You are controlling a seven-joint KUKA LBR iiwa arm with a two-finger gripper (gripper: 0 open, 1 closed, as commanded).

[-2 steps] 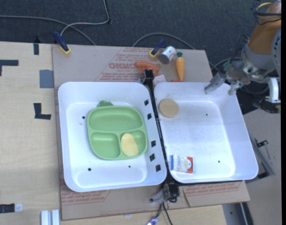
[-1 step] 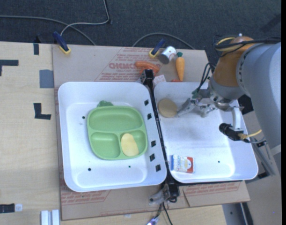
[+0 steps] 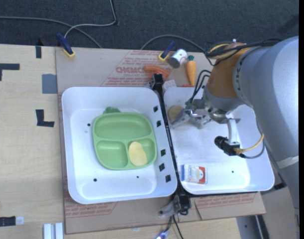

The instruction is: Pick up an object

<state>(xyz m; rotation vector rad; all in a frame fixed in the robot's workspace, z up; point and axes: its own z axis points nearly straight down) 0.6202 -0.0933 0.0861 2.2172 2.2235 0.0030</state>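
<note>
My gripper (image 3: 187, 116) is low in the upper left part of the right bin (image 3: 241, 180), below the grey arm with its orange band (image 3: 222, 78). A small tan object (image 3: 173, 112) lies right beside the gripper's tip, against the bin's left wall; whether they touch is unclear. A small white carton with red and blue print (image 3: 194, 174) lies flat in the right bin's front left corner. In the left bin (image 3: 77, 108) a green divided plate (image 3: 123, 138) holds a yellow piece (image 3: 138, 154) in its lower right compartment.
Behind the bins on the cardboard lie an orange toy carrot (image 3: 191, 71), a white cylinder (image 3: 179, 58) and two blue-and-yellow clamps (image 3: 65, 45). A black-and-yellow cable (image 3: 241, 150) hangs from the wrist over the right bin. The arm's bulk covers the right bin's far right.
</note>
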